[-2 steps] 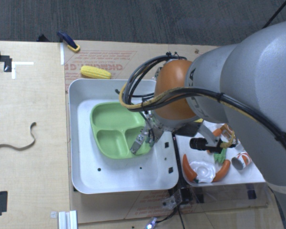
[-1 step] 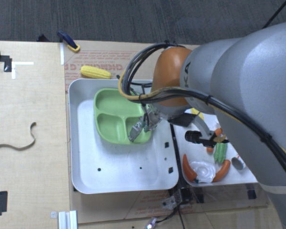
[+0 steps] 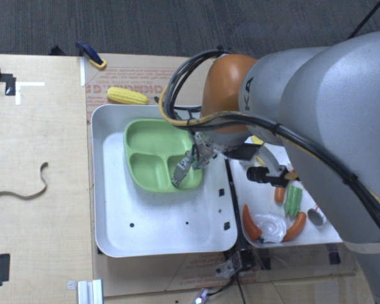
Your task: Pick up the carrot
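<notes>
On the bench, the gripper (image 3: 182, 170) is parked over the green tray (image 3: 153, 154) in the left bin (image 3: 114, 220), jaws apart on nothing, while the carrot (image 3: 279, 194) is left in the right bin (image 3: 326, 233).

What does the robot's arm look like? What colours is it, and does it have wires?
The arm is big, smooth and rounded, mostly shiny grey. Above the wrist sits an orange band shaped like a ball. Black and yellowish cables loop out beside the band and run along the arm. At the tip is a small grey metal gripper, much thinner than the arm.
</notes>
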Robot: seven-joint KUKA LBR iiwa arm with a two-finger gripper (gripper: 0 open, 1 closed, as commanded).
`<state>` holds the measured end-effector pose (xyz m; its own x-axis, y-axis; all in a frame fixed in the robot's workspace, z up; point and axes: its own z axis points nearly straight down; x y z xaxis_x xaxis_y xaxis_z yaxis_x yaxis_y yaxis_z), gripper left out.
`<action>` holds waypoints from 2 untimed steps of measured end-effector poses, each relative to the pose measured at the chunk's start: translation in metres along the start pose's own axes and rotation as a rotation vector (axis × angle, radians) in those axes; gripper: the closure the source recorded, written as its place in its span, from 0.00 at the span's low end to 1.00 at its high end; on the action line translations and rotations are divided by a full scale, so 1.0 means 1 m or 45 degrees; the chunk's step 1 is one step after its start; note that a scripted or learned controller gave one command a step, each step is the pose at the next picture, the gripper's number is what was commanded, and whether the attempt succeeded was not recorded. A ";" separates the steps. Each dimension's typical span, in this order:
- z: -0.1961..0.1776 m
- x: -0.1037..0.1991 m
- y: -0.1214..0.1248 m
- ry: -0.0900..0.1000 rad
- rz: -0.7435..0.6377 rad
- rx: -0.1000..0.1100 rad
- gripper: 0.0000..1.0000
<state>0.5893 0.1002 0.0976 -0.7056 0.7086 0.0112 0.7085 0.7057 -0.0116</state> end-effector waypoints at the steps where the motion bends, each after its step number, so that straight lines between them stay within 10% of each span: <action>1: 0.001 -0.014 0.027 -0.001 -0.410 0.013 0.00; 2: -0.034 0.015 0.068 -0.020 0.073 -0.016 0.00</action>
<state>0.6274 0.1588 0.1313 -0.6640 0.7477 -0.0046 0.7477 0.6641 0.0007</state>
